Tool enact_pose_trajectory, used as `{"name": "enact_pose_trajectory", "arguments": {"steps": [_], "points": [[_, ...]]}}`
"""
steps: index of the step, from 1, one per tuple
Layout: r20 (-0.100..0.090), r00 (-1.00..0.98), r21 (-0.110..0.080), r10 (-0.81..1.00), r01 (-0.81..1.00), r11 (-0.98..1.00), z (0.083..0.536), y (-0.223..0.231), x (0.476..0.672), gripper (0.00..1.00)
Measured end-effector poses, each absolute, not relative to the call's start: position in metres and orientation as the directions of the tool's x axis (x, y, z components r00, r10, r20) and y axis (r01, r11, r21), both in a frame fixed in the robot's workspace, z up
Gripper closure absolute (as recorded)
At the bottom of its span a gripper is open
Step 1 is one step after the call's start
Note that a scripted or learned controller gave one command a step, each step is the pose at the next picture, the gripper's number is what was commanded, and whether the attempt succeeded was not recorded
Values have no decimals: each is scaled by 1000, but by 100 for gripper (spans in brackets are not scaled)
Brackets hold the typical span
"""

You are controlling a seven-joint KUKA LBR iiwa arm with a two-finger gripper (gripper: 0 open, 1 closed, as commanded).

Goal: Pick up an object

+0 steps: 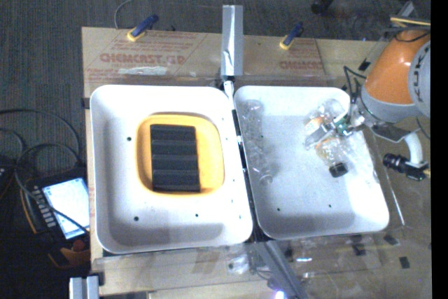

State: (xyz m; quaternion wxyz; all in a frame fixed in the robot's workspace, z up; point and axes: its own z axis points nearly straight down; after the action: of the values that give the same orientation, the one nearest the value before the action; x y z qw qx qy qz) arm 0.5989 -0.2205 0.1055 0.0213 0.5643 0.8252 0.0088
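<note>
1. The right bin [364,213] is sitting under my claw [327,131]. My claw is hanging low over it, near the far corner.
2. The left bin [112,220] is sitting well away from my claw, past the wall in the middle. It is holding a yellow tray [213,150] with a black block [173,157] on it.
3. A clear bottle [253,140] is lying in my bin, off to the side of my claw, by that middle wall.
4. A small black thing [338,169] is lying just beside my claw, on the near side.
5. I think I am reaching down to grab. I cannot tell if my claw is wide or narrow, or if it is holding anything.
6. Next I am needing to close on one thing and lift straight up.
7. Far behind my claw, the brown board [182,59] is showing red letters, maybe "CHEMCAST". They are too blurry to be sure.
</note>
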Motion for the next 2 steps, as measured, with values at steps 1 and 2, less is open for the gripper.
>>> {"name": "enact_pose_trajectory", "arguments": {"steps": [1,2], "points": [[-3,-444,0,896,896,444,150,-221,562,0],[-11,-416,13,909,909,416,108,-223,569,0]]}}
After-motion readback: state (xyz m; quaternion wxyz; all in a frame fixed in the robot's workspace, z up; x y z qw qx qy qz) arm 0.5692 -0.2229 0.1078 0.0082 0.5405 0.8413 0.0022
